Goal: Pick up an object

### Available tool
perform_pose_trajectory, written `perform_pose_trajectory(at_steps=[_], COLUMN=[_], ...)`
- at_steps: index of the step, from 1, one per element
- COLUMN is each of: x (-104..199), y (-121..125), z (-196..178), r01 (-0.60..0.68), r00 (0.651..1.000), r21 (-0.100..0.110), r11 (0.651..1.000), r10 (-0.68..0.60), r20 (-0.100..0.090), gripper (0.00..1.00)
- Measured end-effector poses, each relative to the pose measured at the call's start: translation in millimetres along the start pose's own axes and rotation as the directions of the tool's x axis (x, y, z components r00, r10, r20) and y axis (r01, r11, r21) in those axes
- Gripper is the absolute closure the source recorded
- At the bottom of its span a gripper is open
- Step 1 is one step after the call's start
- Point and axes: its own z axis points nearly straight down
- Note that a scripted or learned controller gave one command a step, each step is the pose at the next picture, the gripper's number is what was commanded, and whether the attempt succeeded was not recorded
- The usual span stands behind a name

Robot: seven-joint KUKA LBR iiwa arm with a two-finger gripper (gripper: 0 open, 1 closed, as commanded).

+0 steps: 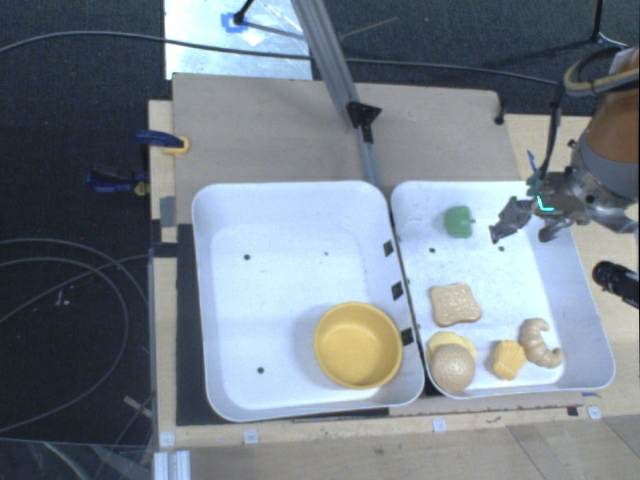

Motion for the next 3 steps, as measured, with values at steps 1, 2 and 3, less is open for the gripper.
perform_pose_trajectory(at_steps=[1, 2, 3], x=[0.0, 0.3, -8.4], y=[0.1, -8.5, -7.1], z=[-0.3, 46.1, 103.9], r01=[0.000, -0.004, -0.005], r00=[1.000, 1.000, 1.000], r21=[-0.001, 0.003, 0.004], r11=[1.000, 1.000, 1.000], r10=[0.000, 0.004, 0.005], r20=[0.000, 0.000, 0.000], gripper=[0.00, 0.00, 0.00])
